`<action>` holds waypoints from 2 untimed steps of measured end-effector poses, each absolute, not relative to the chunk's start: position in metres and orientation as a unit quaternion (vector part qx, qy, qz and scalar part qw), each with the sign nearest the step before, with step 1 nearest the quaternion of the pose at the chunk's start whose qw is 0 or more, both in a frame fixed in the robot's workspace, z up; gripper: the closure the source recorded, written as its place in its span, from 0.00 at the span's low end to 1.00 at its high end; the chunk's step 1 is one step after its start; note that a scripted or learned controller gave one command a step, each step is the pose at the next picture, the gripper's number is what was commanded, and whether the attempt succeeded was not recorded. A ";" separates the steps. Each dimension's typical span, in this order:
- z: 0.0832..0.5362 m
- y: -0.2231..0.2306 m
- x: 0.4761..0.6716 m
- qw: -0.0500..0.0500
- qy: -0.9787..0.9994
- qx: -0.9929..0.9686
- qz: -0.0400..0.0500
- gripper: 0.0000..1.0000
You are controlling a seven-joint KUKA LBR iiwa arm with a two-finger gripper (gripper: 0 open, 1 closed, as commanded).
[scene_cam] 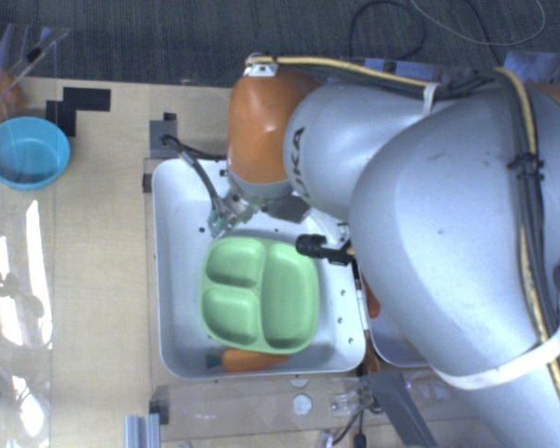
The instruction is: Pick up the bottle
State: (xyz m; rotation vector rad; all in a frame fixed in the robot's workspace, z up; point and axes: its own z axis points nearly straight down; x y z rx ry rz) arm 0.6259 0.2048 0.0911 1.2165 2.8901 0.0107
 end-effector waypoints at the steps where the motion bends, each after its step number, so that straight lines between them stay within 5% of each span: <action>1: 0.090 0.228 0.611 0.005 0.934 0.357 0.004 1.00; 2: 0.088 0.238 0.637 -0.001 0.888 0.460 0.005 1.00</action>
